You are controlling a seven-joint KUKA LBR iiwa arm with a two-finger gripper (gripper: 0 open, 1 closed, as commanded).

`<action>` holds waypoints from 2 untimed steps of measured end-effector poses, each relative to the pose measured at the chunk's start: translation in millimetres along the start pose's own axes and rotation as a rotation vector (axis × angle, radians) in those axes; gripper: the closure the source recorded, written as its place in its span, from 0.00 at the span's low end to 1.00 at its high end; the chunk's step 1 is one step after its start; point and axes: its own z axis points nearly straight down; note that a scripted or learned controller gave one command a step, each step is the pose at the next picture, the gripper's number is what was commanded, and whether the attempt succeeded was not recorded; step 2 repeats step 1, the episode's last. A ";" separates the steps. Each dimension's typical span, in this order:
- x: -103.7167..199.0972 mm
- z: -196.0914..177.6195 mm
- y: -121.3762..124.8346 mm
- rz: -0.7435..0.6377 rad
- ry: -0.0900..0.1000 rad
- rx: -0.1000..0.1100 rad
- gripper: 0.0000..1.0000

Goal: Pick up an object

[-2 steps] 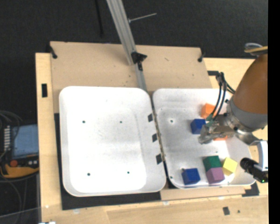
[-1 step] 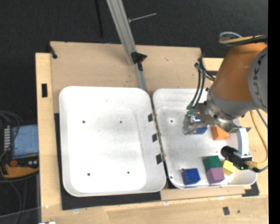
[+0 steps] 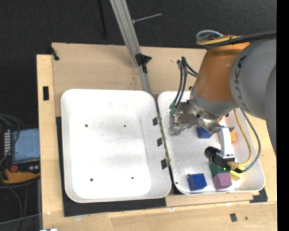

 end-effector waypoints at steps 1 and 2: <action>53.7 -5.1 16.1 -0.001 0.001 -0.001 1.00; 53.7 -5.1 16.1 -0.001 0.001 -0.001 1.00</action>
